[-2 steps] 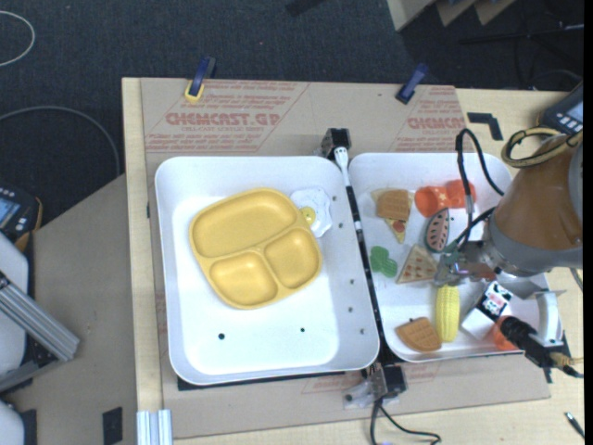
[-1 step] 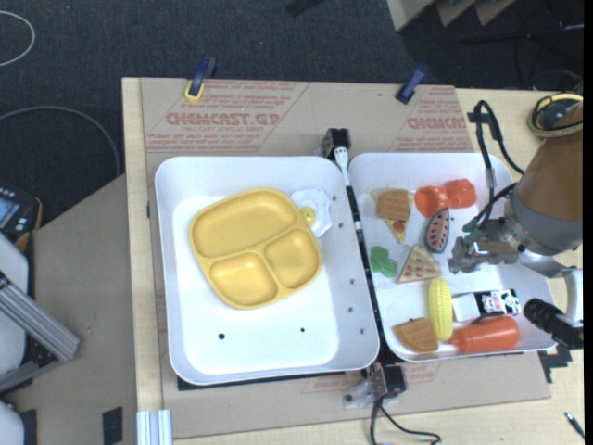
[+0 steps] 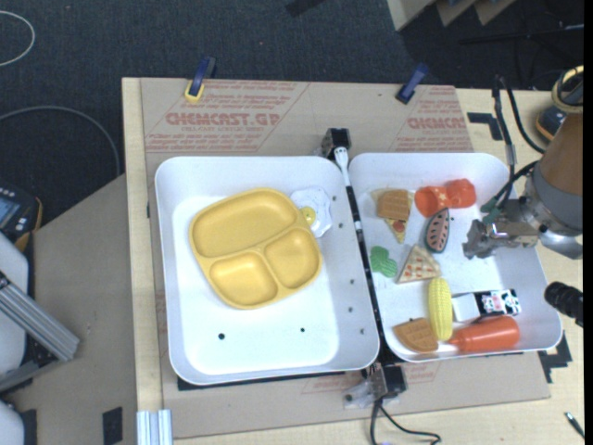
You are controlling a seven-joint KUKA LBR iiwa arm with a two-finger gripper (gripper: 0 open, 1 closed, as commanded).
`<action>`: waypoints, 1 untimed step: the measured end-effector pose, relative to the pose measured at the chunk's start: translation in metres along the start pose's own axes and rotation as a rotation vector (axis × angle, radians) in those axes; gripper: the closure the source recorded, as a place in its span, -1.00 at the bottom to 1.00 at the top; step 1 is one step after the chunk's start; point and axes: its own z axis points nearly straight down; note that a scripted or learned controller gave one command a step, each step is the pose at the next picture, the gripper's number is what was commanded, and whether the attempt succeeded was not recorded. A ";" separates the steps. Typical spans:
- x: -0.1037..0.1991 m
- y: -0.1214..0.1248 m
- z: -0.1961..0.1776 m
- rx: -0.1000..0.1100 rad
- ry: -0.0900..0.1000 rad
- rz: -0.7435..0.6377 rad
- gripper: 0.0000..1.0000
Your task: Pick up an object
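Since camera looks down at slant, nearest stuff first: orange carrot (image 3: 486,335) and corn cob (image 3: 439,308) at front of right bin (image 3: 528,276). Mid-bin: pizza slice (image 3: 419,267), green piece (image 3: 383,261), watermelon slice (image 3: 437,231). Gripper (image 3: 484,239) hovers low over bin's right side, nothing between jaws; can't tell jaws spread or pressed together. Left bin (image 3: 176,248) has yellow divided plate (image 3: 255,247).

KUKA iiwa arm (image 3: 567,188), seen from above at right edge. Showed an orange-brown band above a pale grey, rounded wrist section. Ended in a small dark grey metal gripper (image 3: 482,236) of blocky build. Carried thin black cables looped beside the wrist. Bore no legible markings; screws too small to tell.
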 end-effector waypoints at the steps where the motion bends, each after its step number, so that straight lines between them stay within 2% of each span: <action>1: 0.058 -0.003 -0.008 0.007 0.005 -0.006 1.00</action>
